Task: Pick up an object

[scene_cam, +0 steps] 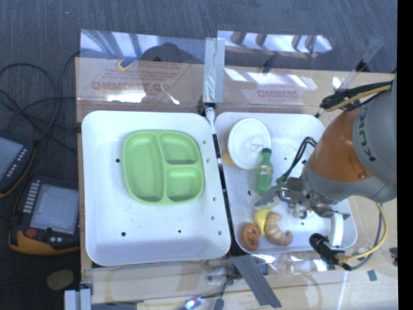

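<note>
- Dark carpet surrounds the surface [97, 70]; cables and a handheld control unit [45, 215] lie at far left.
- Left bin [97, 237] holds a green divided plate [162, 166], lying flat.
- Right bin [303, 124]: white lid [245, 141] at the back, green bottle [263, 171] just in front and touching it, then a yellow piece [261, 219], a croissant [277, 230] and a brown donut [250, 236] clustered near the front wall.
- End effector [293, 196] sits low, just right of the bottle and above the croissant; finger spread: cannot tell.
- Judgement: the cluster is crowded. The bottle looks the cleaner target; centre over its body, close across the narrow width, lift straight.
</note>
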`<state>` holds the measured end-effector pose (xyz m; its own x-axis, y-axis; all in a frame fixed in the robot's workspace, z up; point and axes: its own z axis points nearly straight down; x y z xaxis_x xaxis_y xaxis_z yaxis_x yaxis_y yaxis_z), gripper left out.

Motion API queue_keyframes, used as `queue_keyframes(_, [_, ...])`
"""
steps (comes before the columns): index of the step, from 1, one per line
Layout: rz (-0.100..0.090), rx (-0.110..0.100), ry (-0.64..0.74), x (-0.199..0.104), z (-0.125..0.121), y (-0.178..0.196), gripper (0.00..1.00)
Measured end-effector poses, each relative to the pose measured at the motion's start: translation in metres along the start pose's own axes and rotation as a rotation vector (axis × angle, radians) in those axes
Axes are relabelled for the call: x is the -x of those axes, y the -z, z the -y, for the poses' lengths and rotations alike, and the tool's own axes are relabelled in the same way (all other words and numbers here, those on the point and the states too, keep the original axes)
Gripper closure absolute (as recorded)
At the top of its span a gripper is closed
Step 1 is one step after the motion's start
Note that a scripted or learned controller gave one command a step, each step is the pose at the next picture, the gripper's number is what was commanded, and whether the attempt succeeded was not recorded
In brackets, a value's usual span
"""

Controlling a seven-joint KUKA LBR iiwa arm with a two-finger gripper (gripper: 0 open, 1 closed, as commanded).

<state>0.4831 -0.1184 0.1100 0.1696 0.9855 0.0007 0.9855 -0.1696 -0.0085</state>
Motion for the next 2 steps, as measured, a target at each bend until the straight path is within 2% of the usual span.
queue_keyframes(1, [-0.006, 0.007, -0.118, 0.0056, -0.0039, -0.0230, 0.00])
queue_keyframes(2, [-0.006, 0.007, -0.117, 0.0056, -0.0056, -0.0168, 1.00])
